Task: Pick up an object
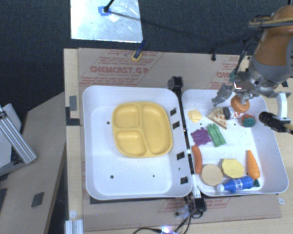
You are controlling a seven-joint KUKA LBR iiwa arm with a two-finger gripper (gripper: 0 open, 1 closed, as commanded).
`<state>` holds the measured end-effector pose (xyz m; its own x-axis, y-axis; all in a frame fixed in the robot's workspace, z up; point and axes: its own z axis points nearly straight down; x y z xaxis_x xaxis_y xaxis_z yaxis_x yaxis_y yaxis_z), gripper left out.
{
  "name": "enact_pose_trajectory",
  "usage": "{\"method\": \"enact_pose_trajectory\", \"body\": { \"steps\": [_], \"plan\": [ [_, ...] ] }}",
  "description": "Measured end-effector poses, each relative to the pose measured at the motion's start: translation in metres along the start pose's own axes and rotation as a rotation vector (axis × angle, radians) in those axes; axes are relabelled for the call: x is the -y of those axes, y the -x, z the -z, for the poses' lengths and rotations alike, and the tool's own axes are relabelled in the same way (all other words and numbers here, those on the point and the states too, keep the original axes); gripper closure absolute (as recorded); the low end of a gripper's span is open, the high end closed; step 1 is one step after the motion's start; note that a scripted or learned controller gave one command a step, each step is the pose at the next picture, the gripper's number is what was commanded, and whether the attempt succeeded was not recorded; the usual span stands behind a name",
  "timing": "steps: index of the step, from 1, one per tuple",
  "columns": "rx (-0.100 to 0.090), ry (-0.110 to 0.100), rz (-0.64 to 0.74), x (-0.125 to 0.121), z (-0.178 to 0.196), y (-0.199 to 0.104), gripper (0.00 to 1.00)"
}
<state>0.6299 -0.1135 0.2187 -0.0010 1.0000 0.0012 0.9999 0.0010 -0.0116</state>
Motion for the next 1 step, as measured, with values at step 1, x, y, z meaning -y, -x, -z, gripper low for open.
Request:
{"method": "enact_pose_trajectory", "body": {
  "steps": [1],
  "plan": [
    [0.002, 0.013, 0.002, -0.0024, 0.0080, -0.0002, 0.00]
  ]
}}
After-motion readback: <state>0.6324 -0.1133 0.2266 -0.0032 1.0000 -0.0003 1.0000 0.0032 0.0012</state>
